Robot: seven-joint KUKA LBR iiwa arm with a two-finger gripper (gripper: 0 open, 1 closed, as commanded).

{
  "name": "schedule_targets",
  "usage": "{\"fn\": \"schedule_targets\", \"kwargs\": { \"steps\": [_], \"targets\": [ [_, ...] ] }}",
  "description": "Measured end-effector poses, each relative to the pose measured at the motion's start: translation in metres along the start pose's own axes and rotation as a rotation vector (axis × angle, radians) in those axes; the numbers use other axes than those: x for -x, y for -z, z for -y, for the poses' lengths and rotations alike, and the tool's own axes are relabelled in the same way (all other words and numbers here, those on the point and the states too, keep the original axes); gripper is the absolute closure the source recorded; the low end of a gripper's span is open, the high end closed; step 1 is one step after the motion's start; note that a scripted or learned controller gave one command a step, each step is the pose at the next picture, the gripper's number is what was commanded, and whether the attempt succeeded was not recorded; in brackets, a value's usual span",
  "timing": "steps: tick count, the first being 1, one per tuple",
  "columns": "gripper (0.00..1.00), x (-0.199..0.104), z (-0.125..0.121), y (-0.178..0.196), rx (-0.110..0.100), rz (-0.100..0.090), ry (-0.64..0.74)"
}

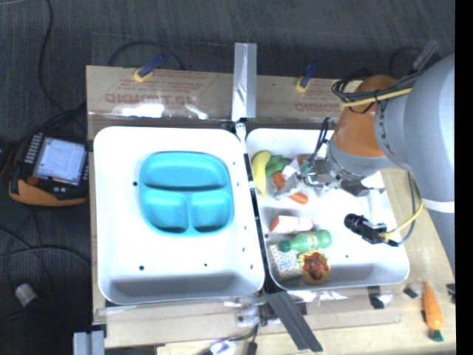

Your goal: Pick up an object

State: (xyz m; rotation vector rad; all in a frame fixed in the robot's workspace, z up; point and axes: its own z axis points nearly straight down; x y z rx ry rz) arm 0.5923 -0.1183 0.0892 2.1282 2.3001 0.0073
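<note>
Left white shallow plastic bin point(111, 220): holds one light blue three-compartment plastic tray point(186, 191), lying flat near the bin's centre.

Right white shallow plastic bin point(384, 261): holds a cluster of small items along its left side. A yellow banana point(259, 171) lies by the left wall at the far end, with a green leafy toy piece point(276, 164) just beside it and a small orange carrot-shaped piece point(298, 197) near both. Toward the near end lie a white and red carton point(290, 222), a green plastic bottle point(307, 240) on its side, and a red and yellow round toy point(315, 265).

End effector point(316, 172): lowered into the far part of the right bin, close to the green piece and the carrot-shaped piece; its opening and any hold cannot be told.
</note>
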Motion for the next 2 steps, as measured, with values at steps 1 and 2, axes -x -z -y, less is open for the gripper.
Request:
{"fn": "schedule_targets", "kwargs": {
  "steps": [1,2],
  "targets": [
    [1.0,-0.001,-0.001,0.01,0.002,-0.001,0.001],
    [1.0,-0.043,-0.024,0.154,-0.011,0.003,-0.168]
  ]
}}
